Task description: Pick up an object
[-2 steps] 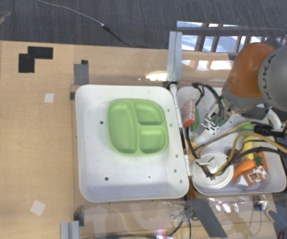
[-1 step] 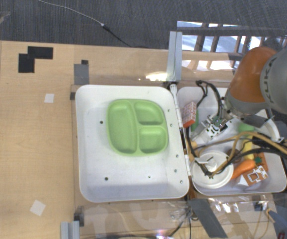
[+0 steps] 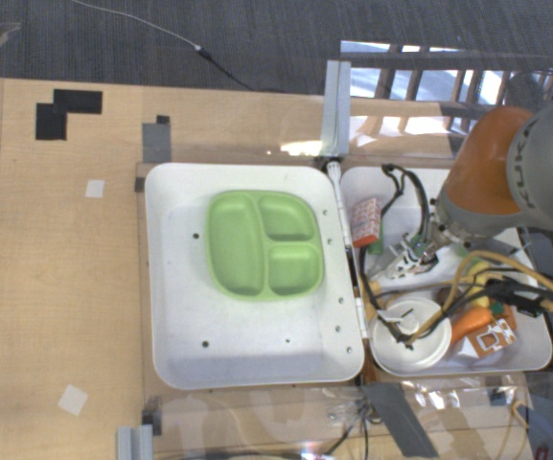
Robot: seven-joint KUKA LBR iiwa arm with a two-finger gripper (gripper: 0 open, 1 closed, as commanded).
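Down in the right shallow white bin [image 3: 541, 357], the two-finger gripper [image 3: 418, 250] hangs below the grey arm with its orange band [image 3: 482, 175], over the middle of the bin; whether it is apart or together cannot be told, and nothing can be seen held in it. Loose things for picking lie around it: a red-and-white printed packet [image 3: 365, 220] to its left against the bin's left wall, a round white dish [image 3: 420, 345] at the near side, and an orange carrot-shaped piece [image 3: 468, 324] with an orange-and-white patterned card [image 3: 495, 337] at the near right. The left shallow white bin [image 3: 166, 295] holds a pale green three-compartment plastic plate [image 3: 264, 244] at its centre.
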